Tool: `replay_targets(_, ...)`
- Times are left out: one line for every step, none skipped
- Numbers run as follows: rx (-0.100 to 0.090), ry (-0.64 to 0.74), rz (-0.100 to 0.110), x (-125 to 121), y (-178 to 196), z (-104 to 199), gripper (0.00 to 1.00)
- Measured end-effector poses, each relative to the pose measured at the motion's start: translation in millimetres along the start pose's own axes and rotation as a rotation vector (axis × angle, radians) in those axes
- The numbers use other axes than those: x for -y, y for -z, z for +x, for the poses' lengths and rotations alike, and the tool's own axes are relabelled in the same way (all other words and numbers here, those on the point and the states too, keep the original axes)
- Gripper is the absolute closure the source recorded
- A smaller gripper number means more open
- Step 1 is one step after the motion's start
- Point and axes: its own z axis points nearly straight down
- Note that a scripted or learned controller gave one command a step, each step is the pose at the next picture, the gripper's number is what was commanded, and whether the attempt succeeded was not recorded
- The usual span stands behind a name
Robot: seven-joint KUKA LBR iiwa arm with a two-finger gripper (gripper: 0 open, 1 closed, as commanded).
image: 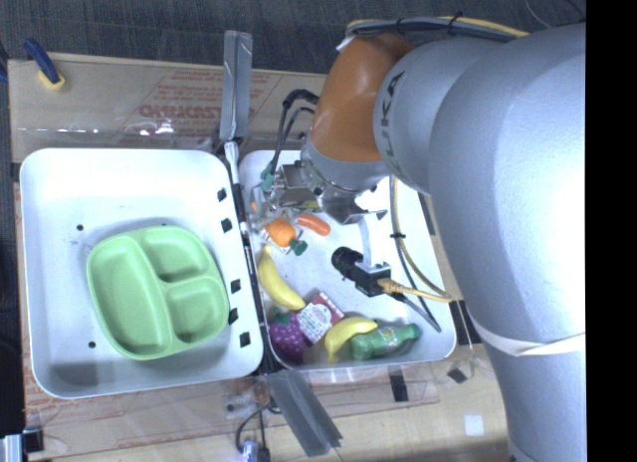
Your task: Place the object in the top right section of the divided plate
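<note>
Right bin (438, 336): arm (478, 131) bent over, pincer (282, 191) low.

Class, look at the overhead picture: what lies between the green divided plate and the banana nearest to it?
In the camera view, the adjoining bin walls lie between the green divided plate in the left bin and the banana in the right bin.

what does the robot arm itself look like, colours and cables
The arm is bulky and rounded, with smooth light grey casing. A rounded orange band sits above the wrist. Below it, the wrist end is darker metal with small parts. Thin black cables loop beside the orange band, and yellowish cables run down along the right bin.
</note>
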Motion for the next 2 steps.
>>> replay_targets(0.001, 0.147, -0.002, 44.8, -0.3, 69.5, 1.0)
replay_targets(0.001, 0.146, -0.002, 44.7, -0.2, 69.1, 0.0)
